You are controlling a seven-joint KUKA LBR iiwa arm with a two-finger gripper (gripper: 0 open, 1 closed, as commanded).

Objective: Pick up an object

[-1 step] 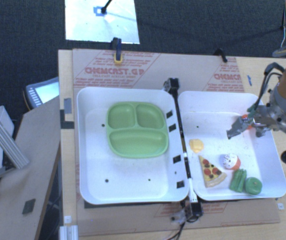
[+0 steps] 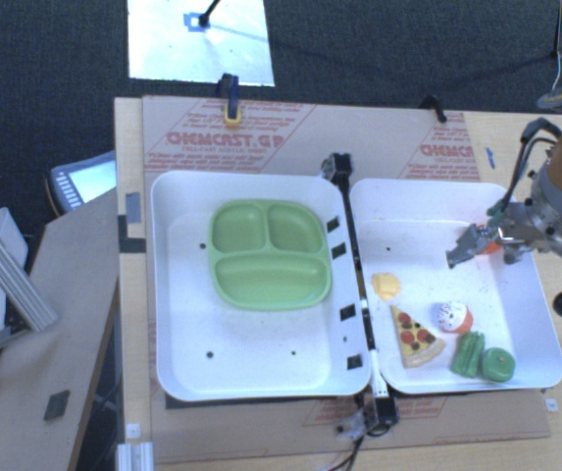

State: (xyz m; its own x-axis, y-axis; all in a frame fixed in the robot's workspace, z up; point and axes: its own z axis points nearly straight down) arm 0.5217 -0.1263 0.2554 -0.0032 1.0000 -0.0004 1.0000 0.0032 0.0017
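Camera view, nearest edge first: in the right bin, green toy vegetable at the front right corner, pizza slice toy just left of it, small white and orange toy between and slightly behind them. Farther back, yellow piece near the dividing wall. Above the right bin's back half, pincer hovering, fingers too blurred to tell whether apart or together. In the left bin, green divided plate. Beyond, cardboard sheet on the counter.
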